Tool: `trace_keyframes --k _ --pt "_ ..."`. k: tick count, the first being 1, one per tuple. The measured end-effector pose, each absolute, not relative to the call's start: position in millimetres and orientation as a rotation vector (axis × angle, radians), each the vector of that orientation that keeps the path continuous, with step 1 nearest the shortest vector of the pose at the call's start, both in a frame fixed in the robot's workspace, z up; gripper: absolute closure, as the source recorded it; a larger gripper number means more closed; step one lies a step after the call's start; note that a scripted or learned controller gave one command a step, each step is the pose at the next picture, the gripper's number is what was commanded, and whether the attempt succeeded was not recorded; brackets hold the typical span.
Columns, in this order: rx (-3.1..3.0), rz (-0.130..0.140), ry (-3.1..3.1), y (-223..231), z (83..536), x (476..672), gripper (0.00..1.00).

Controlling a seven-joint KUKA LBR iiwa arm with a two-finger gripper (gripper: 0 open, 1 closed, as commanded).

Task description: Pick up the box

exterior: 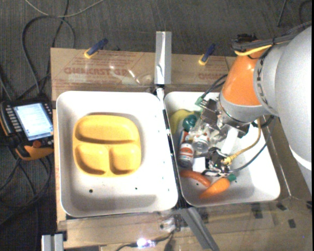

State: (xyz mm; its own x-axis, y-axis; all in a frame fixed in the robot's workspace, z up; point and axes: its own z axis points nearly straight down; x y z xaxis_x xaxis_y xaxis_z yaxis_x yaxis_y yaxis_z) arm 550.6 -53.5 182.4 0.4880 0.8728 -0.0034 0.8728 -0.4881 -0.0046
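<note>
My gripper [203,140] hangs low over the left half of the right bin [261,190], among a cluster of small things. Just under and left of it stands a small bottle with a red label [186,153]. A pale, flat-sided piece [198,164] that may be the box shows below the gripper, mostly hidden by the wrist hardware. I cannot make out anything held by the gripper.
A yellow divided tray [108,144] lies in the left bin [68,192]. The right bin also holds a yellow object [178,119], a teal-capped item [190,122], an orange carrot [215,188] and a red pepper-like piece [194,178]. The arm's orange band [240,85] overhangs the bin's back right.
</note>
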Motion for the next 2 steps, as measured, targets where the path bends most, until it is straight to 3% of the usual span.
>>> trace_keyframes --k 1,2 --pt "-2.692 0.007 -1.619 -11 219 602.7 1.00" --pt "-2.666 0.009 -1.662 32 220 618.5 1.00"
